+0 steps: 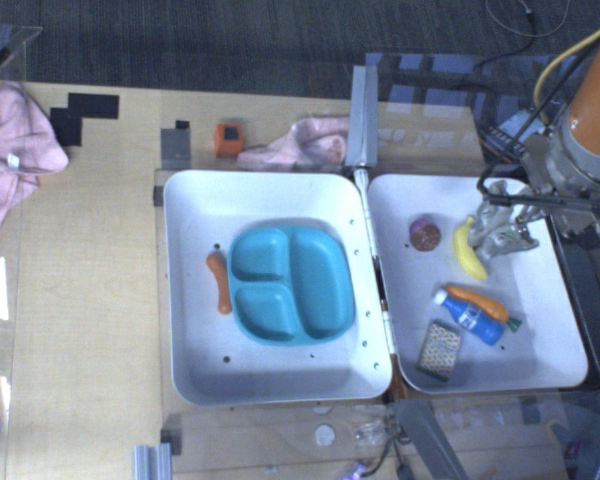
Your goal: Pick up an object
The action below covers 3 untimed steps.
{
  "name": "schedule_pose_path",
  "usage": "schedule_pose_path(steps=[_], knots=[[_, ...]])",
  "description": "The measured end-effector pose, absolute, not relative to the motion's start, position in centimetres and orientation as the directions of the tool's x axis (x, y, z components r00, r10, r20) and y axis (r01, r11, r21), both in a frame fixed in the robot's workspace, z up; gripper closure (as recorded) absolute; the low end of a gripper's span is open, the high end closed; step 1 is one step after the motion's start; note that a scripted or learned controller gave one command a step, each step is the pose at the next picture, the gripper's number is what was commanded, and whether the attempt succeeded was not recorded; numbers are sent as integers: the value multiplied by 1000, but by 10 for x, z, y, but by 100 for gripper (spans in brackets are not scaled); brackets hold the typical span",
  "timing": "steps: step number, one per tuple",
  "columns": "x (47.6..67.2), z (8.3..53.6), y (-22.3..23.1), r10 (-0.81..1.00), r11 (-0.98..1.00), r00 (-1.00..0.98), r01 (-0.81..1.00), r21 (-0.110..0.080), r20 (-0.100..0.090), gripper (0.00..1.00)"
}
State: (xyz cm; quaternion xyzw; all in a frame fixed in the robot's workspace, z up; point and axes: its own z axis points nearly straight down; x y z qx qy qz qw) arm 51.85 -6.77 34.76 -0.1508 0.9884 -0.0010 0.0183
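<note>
bare floor at right bin (565,363) lower right, banana (468,253), bottle (472,318), carrot (477,301) crowding centre, sponge (440,349) below

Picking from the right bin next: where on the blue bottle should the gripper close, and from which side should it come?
Grip the blue bottle across its middle, coming straight down from above. It lies flat on its side, so the narrow width is what the gripper can span. The orange carrot lies tight against its far side, so one finger must wedge between them; that may be tight.
</note>
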Motion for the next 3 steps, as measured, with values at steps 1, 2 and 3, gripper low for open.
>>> schedule_pose_path(steps=[1,2,3], knots=[[545,332,-31,-987,163,-163,-987,-15,-9,100],[589,433,-38,-893,-449,449,-893,-26,2,100],[604,437,-23,-201,-979,979,-201,-19,24,100]])
